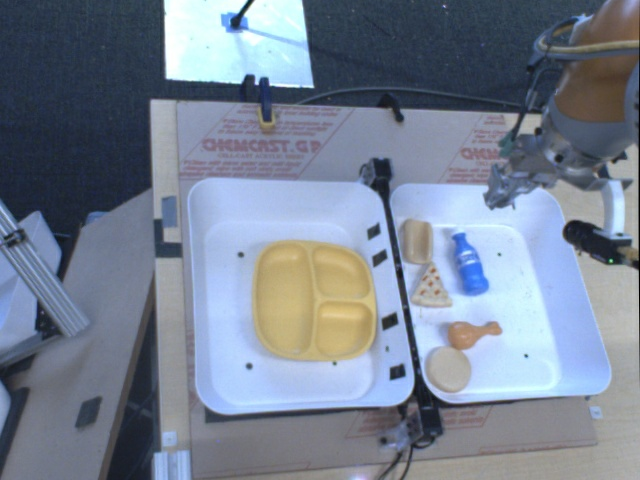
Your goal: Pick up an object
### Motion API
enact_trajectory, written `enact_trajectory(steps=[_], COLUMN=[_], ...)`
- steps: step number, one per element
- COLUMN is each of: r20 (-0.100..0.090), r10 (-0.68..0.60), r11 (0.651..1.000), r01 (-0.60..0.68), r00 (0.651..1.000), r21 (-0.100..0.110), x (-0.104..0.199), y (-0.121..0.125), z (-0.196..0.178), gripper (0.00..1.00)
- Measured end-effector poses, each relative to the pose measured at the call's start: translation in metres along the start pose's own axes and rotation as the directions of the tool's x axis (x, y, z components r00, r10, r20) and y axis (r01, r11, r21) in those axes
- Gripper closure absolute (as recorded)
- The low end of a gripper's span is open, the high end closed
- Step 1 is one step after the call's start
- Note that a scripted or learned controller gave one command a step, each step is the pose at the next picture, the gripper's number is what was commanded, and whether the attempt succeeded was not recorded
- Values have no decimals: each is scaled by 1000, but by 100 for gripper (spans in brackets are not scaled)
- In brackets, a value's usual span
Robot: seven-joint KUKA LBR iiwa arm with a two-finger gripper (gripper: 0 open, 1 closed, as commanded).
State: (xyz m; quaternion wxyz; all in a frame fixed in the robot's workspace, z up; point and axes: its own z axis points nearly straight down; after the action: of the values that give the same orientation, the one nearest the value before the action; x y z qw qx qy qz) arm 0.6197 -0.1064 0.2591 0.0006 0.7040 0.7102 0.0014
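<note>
The right bin holds several toy foods: a tan bread piece, a blue bottle, a pizza slice, an orange drumstick and a round beige cookie. My gripper hangs over the bin's far right corner, above and to the right of the blue bottle, apart from every object. Nothing shows between its fingers.
The left bin carries a yellow divided plate. A black clip strip runs along the seam between the bins. A black fitting sticks out by the right bin's outer edge. The arm looms at the upper right.
</note>
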Motion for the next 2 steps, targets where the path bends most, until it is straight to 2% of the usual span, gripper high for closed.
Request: enact_trajectory(steps=[2], r20=[0], r10=[0], r11=[1000], r01=[0], r00=[1000], r21=[3], x=[106], y=[-10], z=[26], gripper=[100])
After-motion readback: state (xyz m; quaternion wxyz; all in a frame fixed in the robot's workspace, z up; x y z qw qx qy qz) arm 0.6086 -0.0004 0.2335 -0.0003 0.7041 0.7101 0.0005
